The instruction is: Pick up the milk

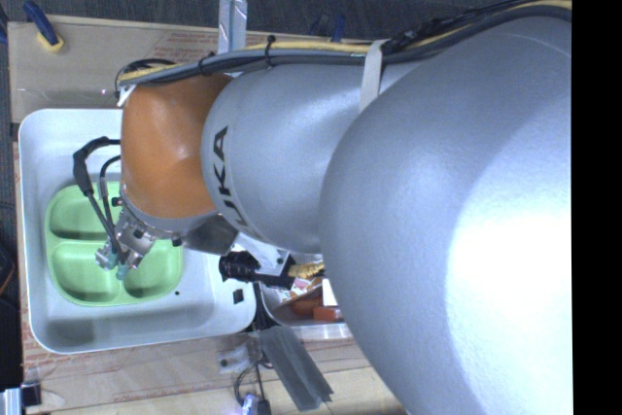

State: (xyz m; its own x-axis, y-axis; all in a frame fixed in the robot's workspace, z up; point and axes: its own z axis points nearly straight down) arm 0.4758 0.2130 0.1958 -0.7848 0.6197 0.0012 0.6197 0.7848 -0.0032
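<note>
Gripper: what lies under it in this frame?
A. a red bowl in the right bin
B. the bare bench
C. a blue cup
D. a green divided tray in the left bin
D: the gripper hangs over the green tray, which sits in the left bin.

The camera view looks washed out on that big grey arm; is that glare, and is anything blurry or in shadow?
In the camera view, yes: a bright sheen glares off the grey arm, bleaching its lower right. So close to the lens, it looks soft and oversized. The pincer is small and indistinct over the green tray. The arm shades part of the white bin.
</note>
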